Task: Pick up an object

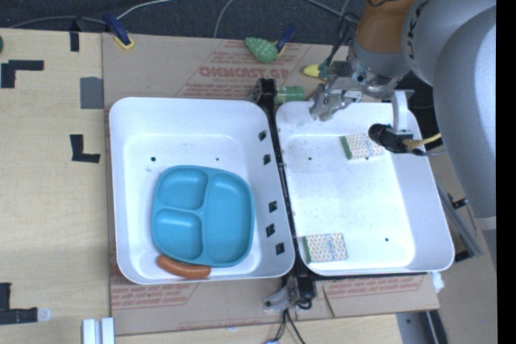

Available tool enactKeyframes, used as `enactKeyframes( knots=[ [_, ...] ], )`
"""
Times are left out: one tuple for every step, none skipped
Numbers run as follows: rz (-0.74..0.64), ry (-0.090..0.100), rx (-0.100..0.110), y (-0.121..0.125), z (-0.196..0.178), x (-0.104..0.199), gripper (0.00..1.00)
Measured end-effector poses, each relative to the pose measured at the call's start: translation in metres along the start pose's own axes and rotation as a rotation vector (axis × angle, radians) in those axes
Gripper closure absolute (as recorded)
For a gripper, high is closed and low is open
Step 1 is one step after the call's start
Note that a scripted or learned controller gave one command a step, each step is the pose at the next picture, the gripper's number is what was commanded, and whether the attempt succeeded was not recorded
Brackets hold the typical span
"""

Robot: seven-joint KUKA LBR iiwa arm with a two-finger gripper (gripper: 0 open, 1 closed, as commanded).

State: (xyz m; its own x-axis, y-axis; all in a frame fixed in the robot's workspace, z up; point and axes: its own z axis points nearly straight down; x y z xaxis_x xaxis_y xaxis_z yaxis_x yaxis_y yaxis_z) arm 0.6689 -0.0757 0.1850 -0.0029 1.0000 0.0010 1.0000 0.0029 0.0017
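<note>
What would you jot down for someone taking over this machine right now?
Pincer: over the far edge of the right white bin, nothing seen in it.
Left white bin: a blue divided plastic plate with an orange sausage-shaped toy at its near edge.
Right bin: two small flat speckled packets, one near, one far.
Done: nothing picked up.
Left: grasp any one object.

My arm (pixel 451 52) is grey, banded orange. Below me both bins (pixel 129 173) are white; one bears a blue plate (pixel 201 215) and an orange sausage (pixel 184 268).
</note>
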Motion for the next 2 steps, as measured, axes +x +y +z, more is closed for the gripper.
enactKeyframes(
  knots=[
    [0.001,-0.001,0.003,-0.0007,0.0009,-0.0009,0.00],
    [0.001,-0.001,0.003,-0.0007,0.0009,-0.0009,0.00]
  ],
)
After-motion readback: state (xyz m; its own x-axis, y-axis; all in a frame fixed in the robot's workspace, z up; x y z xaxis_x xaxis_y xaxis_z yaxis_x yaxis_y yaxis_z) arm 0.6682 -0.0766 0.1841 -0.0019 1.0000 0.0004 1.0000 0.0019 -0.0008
